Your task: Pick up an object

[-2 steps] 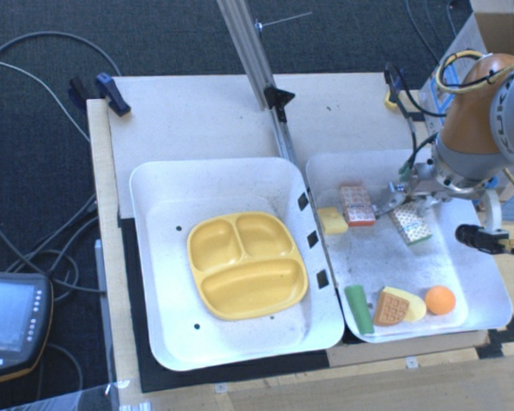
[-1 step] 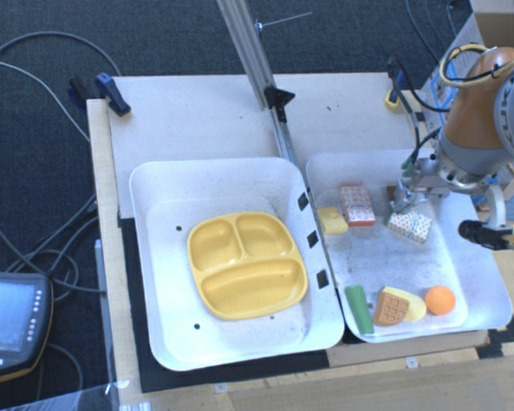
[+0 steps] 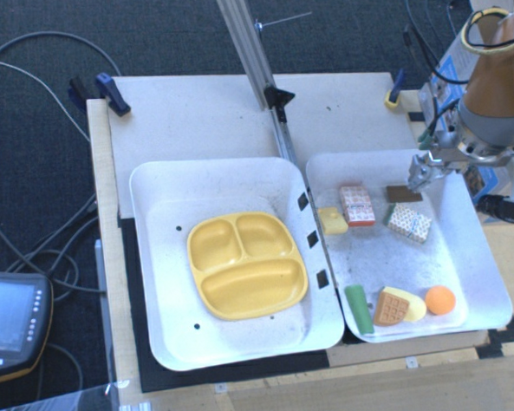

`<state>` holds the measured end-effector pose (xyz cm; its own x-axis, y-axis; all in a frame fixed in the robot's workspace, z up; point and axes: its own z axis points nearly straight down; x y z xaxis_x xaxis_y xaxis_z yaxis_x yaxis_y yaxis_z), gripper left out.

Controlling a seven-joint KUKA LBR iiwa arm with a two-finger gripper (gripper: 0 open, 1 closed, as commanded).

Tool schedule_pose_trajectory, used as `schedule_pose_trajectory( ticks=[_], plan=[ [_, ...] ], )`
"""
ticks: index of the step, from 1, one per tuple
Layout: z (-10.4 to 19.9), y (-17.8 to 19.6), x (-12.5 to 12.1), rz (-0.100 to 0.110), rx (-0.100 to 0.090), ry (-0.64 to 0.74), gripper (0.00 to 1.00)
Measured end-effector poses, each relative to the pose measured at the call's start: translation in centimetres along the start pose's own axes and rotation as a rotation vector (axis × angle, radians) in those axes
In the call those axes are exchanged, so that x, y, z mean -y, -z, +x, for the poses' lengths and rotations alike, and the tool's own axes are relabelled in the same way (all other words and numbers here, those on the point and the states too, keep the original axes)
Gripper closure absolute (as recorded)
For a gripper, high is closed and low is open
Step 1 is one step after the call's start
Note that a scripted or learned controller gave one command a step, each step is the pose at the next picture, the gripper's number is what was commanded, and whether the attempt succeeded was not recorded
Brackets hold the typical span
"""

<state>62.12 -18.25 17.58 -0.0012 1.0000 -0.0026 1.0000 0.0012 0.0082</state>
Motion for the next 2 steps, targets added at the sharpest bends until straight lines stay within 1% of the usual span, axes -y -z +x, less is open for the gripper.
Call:
schedule_pose_trajectory(
  ticks=[1,2],
  plan=[
    [0.6,5.7,-1.1,-0.001,0.0,0.002,1.0],
    [0.6,9.2,-1.2,0.002,-0.001,0.001,1.0]
  ],
)
